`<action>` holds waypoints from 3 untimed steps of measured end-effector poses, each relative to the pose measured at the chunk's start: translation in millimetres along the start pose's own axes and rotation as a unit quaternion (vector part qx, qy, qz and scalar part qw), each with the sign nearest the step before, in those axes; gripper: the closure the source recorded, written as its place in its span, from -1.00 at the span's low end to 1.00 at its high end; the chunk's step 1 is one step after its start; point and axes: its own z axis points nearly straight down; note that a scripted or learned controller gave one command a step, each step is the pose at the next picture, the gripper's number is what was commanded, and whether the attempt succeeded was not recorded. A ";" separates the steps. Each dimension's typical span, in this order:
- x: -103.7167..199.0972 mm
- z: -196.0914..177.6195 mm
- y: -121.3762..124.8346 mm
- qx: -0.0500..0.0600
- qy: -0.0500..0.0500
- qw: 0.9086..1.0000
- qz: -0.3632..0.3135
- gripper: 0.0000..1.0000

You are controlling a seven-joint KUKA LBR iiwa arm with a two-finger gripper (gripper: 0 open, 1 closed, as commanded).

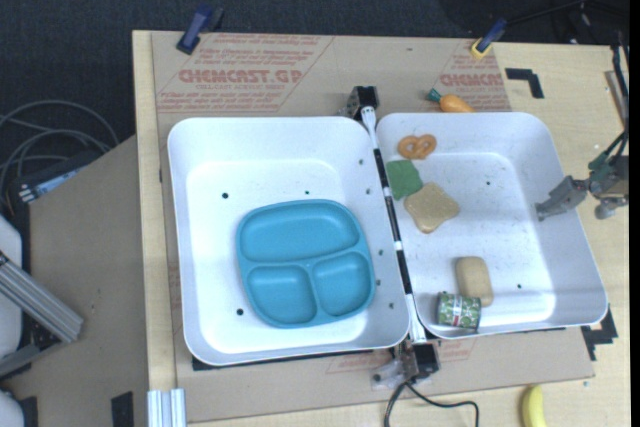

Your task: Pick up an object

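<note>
pincer (583, 195) at right bin's (560, 150) rim, partly cut off, grip state unclear.

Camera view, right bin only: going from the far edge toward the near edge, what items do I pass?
Pretzel → green piece → slice of bread → tan block → green can, lying at the near wall of the right bin. The pincer sits at the bin's right side.

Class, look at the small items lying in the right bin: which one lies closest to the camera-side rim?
The green-labelled can, lying on its side in the near-left corner of the right bin. The tan block, toast slice, green piece and pretzel lie farther back.
</note>
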 end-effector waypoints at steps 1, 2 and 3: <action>70.4 67.6 55.2 0.001 0.001 1.000 -0.001 -1.00; 76.2 153.8 -8.3 0.001 0.000 1.000 0.000 -1.00; 100.4 153.7 -20.5 0.001 0.001 1.000 0.000 -1.00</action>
